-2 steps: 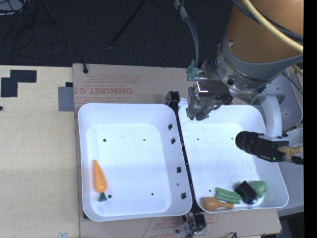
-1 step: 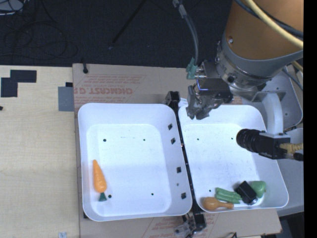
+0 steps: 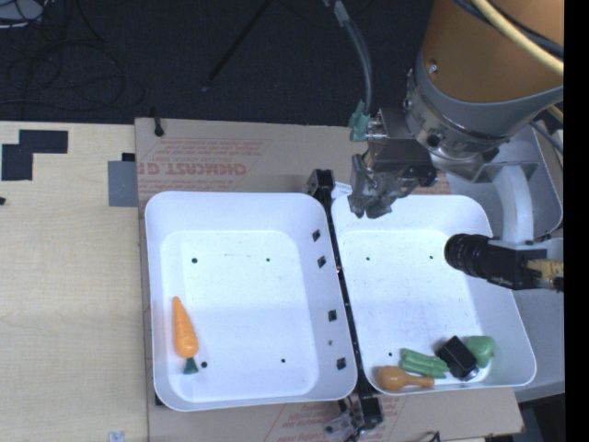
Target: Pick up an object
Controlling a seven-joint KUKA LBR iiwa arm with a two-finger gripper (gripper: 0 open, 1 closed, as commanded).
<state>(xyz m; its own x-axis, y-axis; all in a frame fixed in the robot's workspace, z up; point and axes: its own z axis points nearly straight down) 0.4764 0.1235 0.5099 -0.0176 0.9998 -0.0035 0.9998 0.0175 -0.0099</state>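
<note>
An orange carrot (image 3: 184, 330) with a green stem lies near the left wall of the left bin (image 3: 239, 212). In the front right corner of the right bin (image 3: 479, 215) lies a cluster: a tan pear-shaped toy (image 3: 402, 378), a green pod (image 3: 423, 364), a black block (image 3: 456, 356) and a green lump (image 3: 480, 346). My gripper (image 3: 373, 205) hangs over the back left corner of the right bin, far from all of them, with nothing between its fingers as far as the view shows.
A black divider rail (image 3: 333, 284) with clips runs between the two bins. A black cylindrical device (image 3: 483, 259) juts over the right bin's right edge. Brown cardboard (image 3: 221, 159) lies behind the bins, and the pale bench (image 3: 64, 284) spreads to the left.
</note>
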